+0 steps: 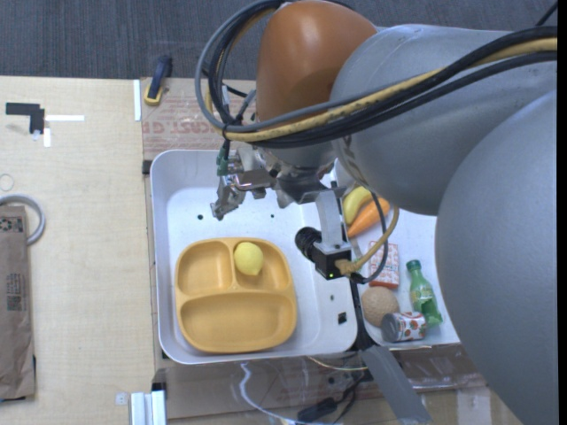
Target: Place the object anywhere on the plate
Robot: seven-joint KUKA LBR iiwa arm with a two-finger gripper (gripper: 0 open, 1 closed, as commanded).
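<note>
- Poised low over the left white bin [164, 237], near its upper rim: the gripper [220, 205] of the grey arm [443, 122], reaching in from the right under an orange band [306, 51] and loops of black cable [208, 69].
- Whether open or closed: cannot be told at this slant, with dark hardware crowding the tip.
- Nothing seen clasped in the gripper.
- Below the gripper and a little to its right, apart from it: the yellow lemon [249, 258], resting in the upper right compartment of the yellow divided plate [235, 312].
- Plate lying flat on the bin floor, just below the gripper, with its large lower compartment and upper left compartment bare.
- Well to the gripper's right, in the second white bin [443, 330]: a yellow fruit [355, 204] touching an orange carrot [369, 220], a red and white box [386, 264], a green bottle [422, 292], a brown ball [379, 305] and a small can [404, 327] lying on its side.
- Far to the gripper's left, on the pale wooden bench [80, 193]: a brown paper bag [13, 308].
- Above the gripper, beyond the bin's rim: a yellow and black tool [159, 78].
</note>
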